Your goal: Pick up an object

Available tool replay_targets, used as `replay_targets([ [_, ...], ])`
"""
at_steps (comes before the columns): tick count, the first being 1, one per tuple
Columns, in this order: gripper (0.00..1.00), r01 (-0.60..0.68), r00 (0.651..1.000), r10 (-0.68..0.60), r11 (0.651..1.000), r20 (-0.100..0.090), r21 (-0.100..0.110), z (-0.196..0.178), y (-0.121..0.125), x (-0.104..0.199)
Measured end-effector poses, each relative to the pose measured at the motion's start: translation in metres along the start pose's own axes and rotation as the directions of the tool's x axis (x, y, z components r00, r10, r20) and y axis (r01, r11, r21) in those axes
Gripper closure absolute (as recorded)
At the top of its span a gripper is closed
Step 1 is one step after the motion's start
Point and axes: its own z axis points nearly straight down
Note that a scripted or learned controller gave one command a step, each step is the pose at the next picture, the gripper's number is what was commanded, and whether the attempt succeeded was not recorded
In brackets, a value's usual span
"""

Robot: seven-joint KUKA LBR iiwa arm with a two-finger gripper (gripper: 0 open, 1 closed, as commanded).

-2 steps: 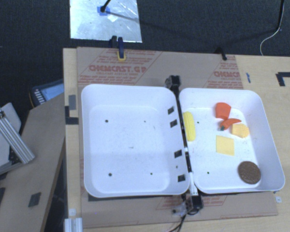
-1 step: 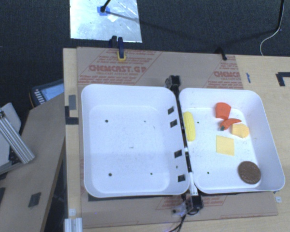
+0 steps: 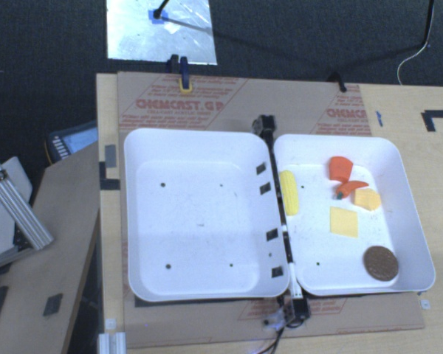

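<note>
The right bin [image 3: 406, 198] holds several small objects. A yellow corn cob [image 3: 289, 192] lies along its left wall. An orange piece [image 3: 340, 169] sits near the back, with a small carrot-like piece [image 3: 349, 189] just below it. A yellow-orange block [image 3: 368, 199] lies to their right. A flat pale yellow square [image 3: 345, 222] rests in the middle. A brown round disc [image 3: 381, 262] sits near the front right corner.
The left bin [image 3: 199, 271] stands beside the right one, joined by a black hinge strip [image 3: 275, 212]. Both rest on a brown board [image 3: 236, 98]. A shiny metal plate [image 3: 161, 21] lies at the back; an aluminium rail [image 3: 15, 205] stands at the left.
</note>
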Motion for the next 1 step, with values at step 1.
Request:
replay_targets([
  [1,1.0,0.0,1.0,0.0,1.0,0.0,0.0,0.0,0.0,0.0],
])
